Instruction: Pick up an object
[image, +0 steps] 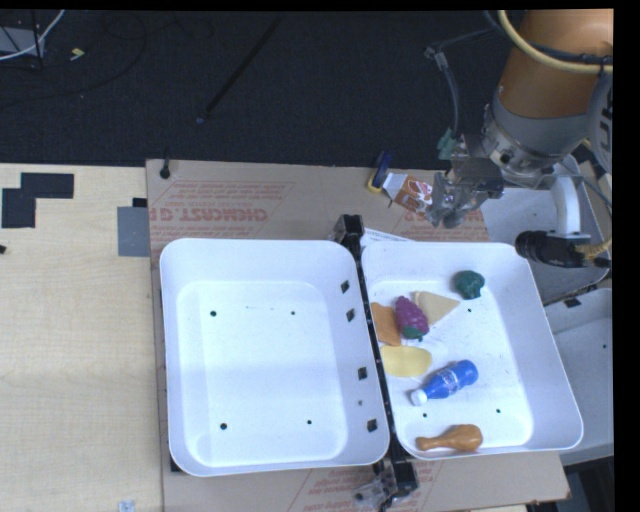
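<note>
My gripper hangs above the back edge of the right bin, its dark fingers pointing down with nothing visible between them. In that bin lie a green lump, a purple object, a pale wedge, an orange piece, a yellow piece, a blue bottle and a tan drumstick-shaped toy. All of them rest on the bin floor, well below and in front of the gripper.
The left bin stands beside the right one, joined by a dark hinge strip. A small blue-and-yellow item and a printed packet lie on the cardboard behind the bins. A black cylinder sticks out at the right.
</note>
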